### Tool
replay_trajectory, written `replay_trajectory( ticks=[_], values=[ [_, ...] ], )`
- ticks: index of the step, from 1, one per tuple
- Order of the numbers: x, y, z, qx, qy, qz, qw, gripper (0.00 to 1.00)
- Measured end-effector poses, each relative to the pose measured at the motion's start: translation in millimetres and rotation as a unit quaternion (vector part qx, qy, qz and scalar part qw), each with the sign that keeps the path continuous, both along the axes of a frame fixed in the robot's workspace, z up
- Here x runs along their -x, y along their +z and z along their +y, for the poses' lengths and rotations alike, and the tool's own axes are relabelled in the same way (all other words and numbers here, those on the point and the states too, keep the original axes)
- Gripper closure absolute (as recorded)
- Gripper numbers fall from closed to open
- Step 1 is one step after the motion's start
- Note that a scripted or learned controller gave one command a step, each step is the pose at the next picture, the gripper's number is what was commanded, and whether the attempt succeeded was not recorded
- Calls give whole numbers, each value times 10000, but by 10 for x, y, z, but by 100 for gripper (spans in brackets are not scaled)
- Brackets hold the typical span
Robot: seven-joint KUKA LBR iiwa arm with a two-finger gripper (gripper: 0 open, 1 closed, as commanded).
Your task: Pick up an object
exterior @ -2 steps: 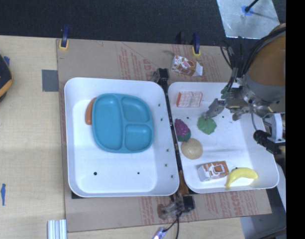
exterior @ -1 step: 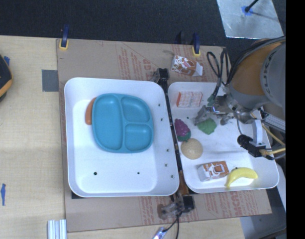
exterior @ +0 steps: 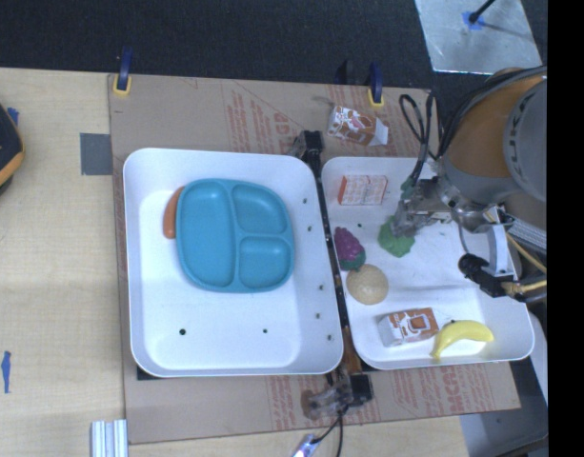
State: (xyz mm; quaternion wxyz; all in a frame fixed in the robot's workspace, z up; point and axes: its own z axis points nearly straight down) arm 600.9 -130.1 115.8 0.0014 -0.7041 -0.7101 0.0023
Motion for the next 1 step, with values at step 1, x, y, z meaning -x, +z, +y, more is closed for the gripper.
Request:
replay_trajectory(
  ticks=[1],
  values=[
    [1, -1, 0, 0, 1, 1, 10000, 0]
  ],
)
